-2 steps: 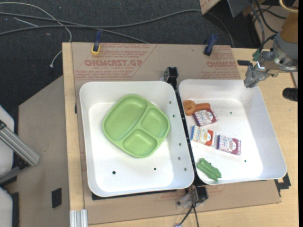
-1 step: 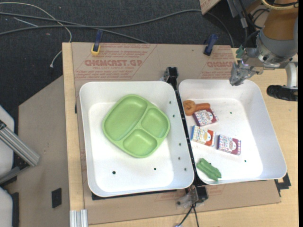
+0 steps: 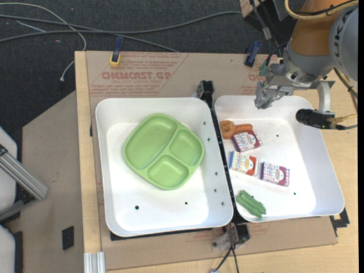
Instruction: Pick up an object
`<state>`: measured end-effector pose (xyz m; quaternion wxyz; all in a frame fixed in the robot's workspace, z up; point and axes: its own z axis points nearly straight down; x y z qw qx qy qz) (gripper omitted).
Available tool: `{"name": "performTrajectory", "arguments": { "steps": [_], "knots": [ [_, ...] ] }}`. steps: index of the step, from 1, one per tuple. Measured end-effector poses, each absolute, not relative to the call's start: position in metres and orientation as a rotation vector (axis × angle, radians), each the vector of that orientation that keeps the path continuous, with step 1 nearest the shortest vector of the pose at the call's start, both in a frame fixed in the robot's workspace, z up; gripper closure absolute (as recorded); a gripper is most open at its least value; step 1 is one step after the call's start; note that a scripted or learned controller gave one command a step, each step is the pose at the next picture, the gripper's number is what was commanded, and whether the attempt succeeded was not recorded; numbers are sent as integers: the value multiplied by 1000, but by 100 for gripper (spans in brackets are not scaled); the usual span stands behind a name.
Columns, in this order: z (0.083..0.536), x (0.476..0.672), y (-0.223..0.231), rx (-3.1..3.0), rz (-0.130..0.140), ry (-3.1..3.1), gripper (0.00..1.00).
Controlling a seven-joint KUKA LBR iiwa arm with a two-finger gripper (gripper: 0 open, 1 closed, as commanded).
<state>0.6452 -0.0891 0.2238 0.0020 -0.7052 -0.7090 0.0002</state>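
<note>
Camera view: gripper (image 3: pixel 265 100) hangs over the far rim of the right bin (image 3: pixel 318 158), at about 12 o'clock of that bin, clear of everything in it. Can't tell if the jaws are open or closed; nothing visible between them.

Candidates all lie toward 6 o'clock from the jaws, in the bin's left half. Nearest: orange toy (image 3: pixel 232 128), rounded, smooth plastic look, stubby, long axis roughly 3–9 o'clock. Touching or just beside it at its 4 o'clock: first small packet (image 3: pixel 245 141), flat, glossy printed wrapper, tilted a bit. Further toward 6: second packet (image 3: pixel 243 164) and third packet (image 3: pixel 275 174) side by side, near each other but apart, both flat rectangles, long axes roughly 3–9. At the near left corner: green toy (image 3: pixel 251 203), bumpy, elongated, long axis about 10–4 o'clock, resting by the rim.

My read: orange toy is the shortest move, straight toward 6 then descend. Flat packets look like poor pinch targets; the rounded toys offer more to grip. Green one sits close to the wall, finger clearance is a risk.

Left bin (image 3: pixel 114 124) holds a green divided plate (image 3: pixel 164 151), three compartments, matte plastic, well apart from the jaws at about 8 o'clock. Both bins sit on cardboard over the worktop (image 3: pixel 91 232).
</note>
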Motion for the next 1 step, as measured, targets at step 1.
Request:
{"name": "performTrajectory", "arguments": {
  "steps": [1],
  "knots": [
    [232, 647, -33, -2215, -2, -2227, 100]
  ]
}}
